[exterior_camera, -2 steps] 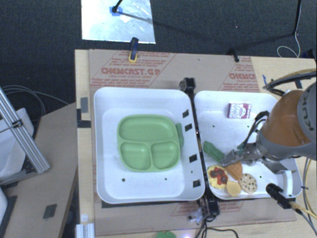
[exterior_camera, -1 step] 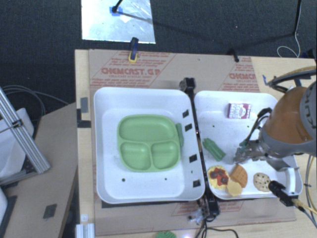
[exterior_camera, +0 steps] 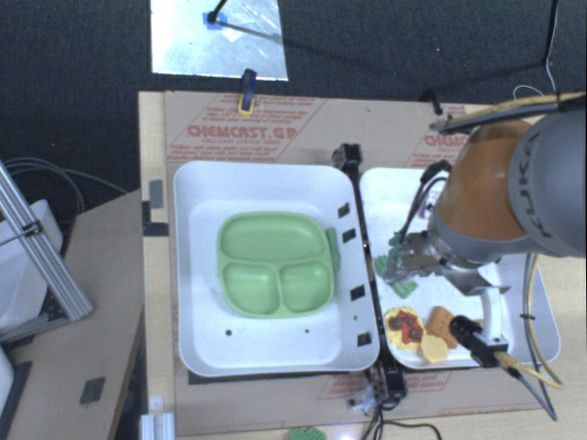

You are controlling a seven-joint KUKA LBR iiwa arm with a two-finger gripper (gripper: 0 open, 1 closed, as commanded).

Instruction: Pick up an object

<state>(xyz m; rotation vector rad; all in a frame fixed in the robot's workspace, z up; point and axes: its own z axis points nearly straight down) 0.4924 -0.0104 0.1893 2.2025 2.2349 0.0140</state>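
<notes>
My grey arm with its orange band reaches in over the right-hand shallow white plastic bin (exterior_camera: 550, 333), and my claw (exterior_camera: 401, 266) hangs low at that bin's left side, close to the divider between the two bins; from this slanted view I cannot tell how it is set. Just beside it, partly under my wrist, lie small green toy pieces (exterior_camera: 393, 278), leaf-like in shape, resting on the bin floor. Nearer the bin's front edge sit a yellow toy food piece with red spots (exterior_camera: 404, 326), an orange-brown chunk (exterior_camera: 442, 320) and a small pale yellow round piece (exterior_camera: 434, 349), all close together, some touching. The left-hand white bin (exterior_camera: 197, 246) holds a pale green plastic divided tray with three compartments (exterior_camera: 275, 264), lying flat near the middle. I judge the green pieces beside my claw to be the likeliest pick: they look light and thin, probably flexible plastic, so they should lift with little force but may slide on the smooth bin floor or slip out if pinched only at a tip. I would take hold across the thickest part, pressing down close to the floor. The cluster at the front looks stiffer and chunkier, easier to hold, though the pieces crowd each other. The tray seems too wide and flat to pinch except at its rim.
</notes>
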